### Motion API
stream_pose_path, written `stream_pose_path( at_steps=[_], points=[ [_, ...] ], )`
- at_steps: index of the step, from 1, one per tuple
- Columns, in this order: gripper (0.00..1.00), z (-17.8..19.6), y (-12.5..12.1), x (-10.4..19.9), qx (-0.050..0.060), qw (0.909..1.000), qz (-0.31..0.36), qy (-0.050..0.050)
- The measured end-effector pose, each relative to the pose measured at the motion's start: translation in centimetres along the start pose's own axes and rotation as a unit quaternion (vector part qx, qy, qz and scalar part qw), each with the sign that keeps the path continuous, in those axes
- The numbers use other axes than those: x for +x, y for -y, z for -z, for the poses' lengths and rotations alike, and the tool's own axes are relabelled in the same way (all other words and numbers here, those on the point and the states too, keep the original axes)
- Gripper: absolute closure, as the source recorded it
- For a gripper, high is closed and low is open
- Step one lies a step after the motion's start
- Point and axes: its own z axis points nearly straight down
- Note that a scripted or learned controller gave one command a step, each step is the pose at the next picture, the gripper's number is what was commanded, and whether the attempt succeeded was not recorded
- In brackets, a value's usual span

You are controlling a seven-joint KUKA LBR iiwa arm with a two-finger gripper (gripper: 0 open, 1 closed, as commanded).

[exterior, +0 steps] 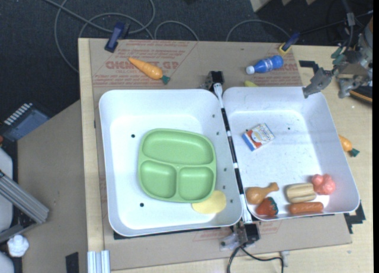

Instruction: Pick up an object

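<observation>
Camera view looked down on two white bins side by side on a bench. At the upper right, the gripper [323, 82] hung over the far right corner of the right bin [296, 109], above the rim, with nothing seen between its fingers; how far apart they stood could not be told. The left bin [118, 124] held a green divided plate [176, 164] with a yellow piece [208, 204] touching its near right corner. In the right bin, a small carton [258, 136] lay near the middle, apart from a cluster along the near wall: a chicken leg [260, 192], a strawberry [267, 207], a bread roll [300, 192], a sausage [305, 208] and a pink lump [323, 183]. Beyond the bins lay a carrot [148, 68] and a blue bottle [265, 64].
</observation>
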Motion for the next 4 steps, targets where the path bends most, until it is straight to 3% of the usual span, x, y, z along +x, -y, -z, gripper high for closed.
stream_pose_path(
  at_steps=[1, 2, 3, 4],
  points=[
    [0.00, -12.6, 2.3, 4.5, 0.002, 1.0000, 0.000, -0.001],
    [0.00, -15.1, 2.0, 8.2, 0.001, 1.0000, 0.000, -0.001],
    [0.00, -19.3, 2.3, 9.0, 0.002, 1.0000, 0.000, -0.001],
    [1.00, -18.2, 2.3, 9.0, 0.000, 1.0000, 0.000, 0.000]
  ],
)
